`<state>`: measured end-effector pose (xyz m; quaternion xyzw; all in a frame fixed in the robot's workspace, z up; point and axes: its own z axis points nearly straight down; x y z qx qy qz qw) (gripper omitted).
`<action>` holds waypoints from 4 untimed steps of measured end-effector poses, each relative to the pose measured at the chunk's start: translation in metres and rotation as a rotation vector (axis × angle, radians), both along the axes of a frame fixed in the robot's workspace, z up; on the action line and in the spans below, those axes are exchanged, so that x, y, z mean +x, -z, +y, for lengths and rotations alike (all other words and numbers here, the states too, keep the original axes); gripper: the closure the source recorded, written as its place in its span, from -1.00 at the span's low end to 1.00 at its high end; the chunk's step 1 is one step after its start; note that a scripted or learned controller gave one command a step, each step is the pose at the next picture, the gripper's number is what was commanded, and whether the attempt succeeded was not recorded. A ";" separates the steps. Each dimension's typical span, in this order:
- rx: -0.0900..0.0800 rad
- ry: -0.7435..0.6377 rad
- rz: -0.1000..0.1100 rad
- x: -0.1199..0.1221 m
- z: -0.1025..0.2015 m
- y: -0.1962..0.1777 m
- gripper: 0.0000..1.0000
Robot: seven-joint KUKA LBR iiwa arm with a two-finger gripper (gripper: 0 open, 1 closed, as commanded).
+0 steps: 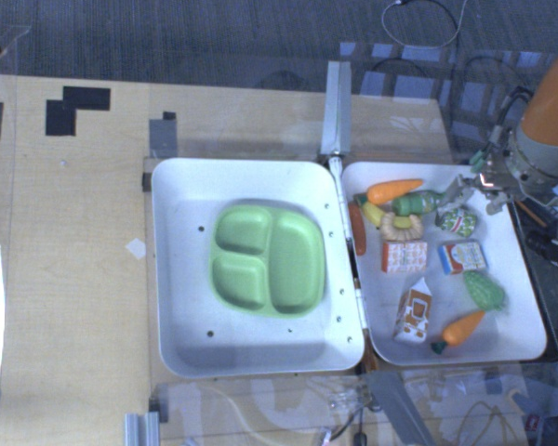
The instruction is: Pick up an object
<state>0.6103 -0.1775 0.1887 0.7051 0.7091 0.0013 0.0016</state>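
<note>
The gripper [472, 186] is hovering over the right bin's [530, 337] far edge, above crowded toy food; I cannot tell how wide it is standing or whether it is gripping anything. The nearest item, a round green-and-red toy [457, 219], is lying just below it. Tight neighbours are risking a deflected or doubled grab.

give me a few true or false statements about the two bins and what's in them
1. The green divided plate lies in the left bin. True.
2. The gripper is above the left bin. False: it is at the top edge of the right bin.
3. Two carrots are in the right bin. True: one at the top, one near the bottom.
4. The divided plate holds a carrot. False: its compartments hold nothing.
</note>
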 end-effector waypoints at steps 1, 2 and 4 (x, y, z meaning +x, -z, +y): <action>-0.001 -0.021 -0.002 0.021 0.008 0.080 -1.00; -0.009 -0.036 0.041 0.050 0.032 0.099 -1.00; -0.001 -0.243 -0.006 0.041 0.129 -0.053 1.00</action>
